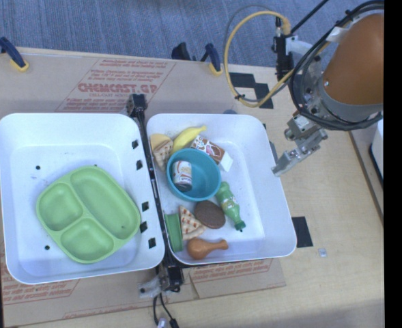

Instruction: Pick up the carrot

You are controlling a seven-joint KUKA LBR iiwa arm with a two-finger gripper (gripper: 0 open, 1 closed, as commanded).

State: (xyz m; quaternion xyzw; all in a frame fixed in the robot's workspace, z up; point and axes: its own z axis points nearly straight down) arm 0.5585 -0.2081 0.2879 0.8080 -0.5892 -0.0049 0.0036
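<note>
Blue-grey carpet is seen beyond a pale wooden bench (337, 279), on which a printed brown cardboard sheet (71, 80) is laid beneath two shallow white plastic bins set side by side. A light green divided plastic plate (88, 214) is held in the left bin (13, 135). Toy food is crowded toward the left half of the right bin (272, 203): a yellow toy banana (189, 137) lies near the back wall, and a round blue bowl (199, 176) with a small printed can (183, 175) inside it is placed just in front of the banana. A green toy bottle (230, 207) is lying beside the bowl, a brown disc-shaped toy (209, 214) is touching a triangular pizza slice (187, 221), and a green strip-shaped toy (173, 232) is lying along the left wall. What appears to be the carrot, an orange-brown tapered toy (206, 247), is lying flat against the front wall of the right bin, its thin end pointing right. The grey metal gripper (286, 161) is hung outside the right bin, above the bench just beyond its right wall, well apart from the carrot. Whether it is open or closed cannot be told from this angle, and nothing is seen held by it.
</note>
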